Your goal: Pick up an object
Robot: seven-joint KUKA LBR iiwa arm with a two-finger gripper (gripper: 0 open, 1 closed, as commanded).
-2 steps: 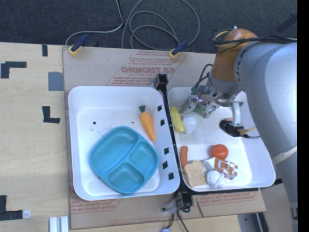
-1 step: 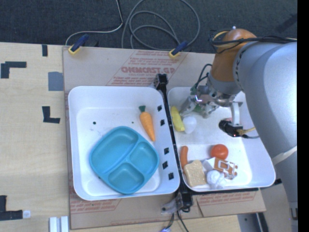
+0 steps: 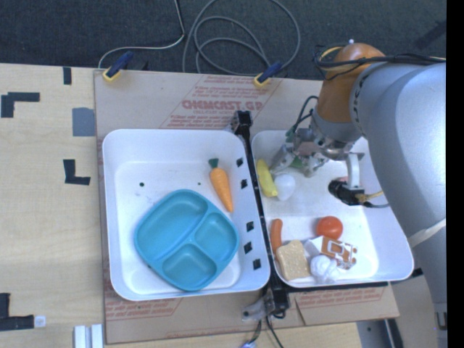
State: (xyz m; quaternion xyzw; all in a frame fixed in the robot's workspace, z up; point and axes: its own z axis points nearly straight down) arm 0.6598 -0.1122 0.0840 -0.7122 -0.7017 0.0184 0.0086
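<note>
The hand (image 3: pixel 299 162) hangs low over the far left part of the right bin (image 3: pixel 308 207), at the end of the grey arm (image 3: pixel 406 129) that bends down into it from the right. The wrist blocks the view, so I cannot tell whether the hand is spread or pressed together, and nothing can be seen caught in it.

Just beside it, towards the wall between the bins, lies a yellow toy (image 3: pixel 267 178), probably a corn cob or a banana, though it is too small to be sure. A white ball (image 3: pixel 285 187) touches the yellow toy's near end. Being nearest, these two look like what the arm is placed for. I judge the pick is at the approach or closing step and not yet done.

The other candidates sit well apart along the bin's near side. A red tomato (image 3: pixel 330 227) is alone in the middle. An orange sausage-like piece (image 3: pixel 276 232) lies against the dividing wall, with a slice of bread (image 3: pixel 292 259) just below it. A white lump (image 3: pixel 321 267) and an orange-and-white packet (image 3: pixel 341 251) are crowded together at the near rim. That huddle would be harder to pick from than the pair under the hand.

The left bin (image 3: pixel 123 194) holds a blue divided plate (image 3: pixel 187 239) and a carrot (image 3: pixel 221 185) lying beside the plate's far edge. Both bins rest on a sheet of cardboard (image 3: pixel 210 107) on the desk (image 3: pixel 43 216).
</note>
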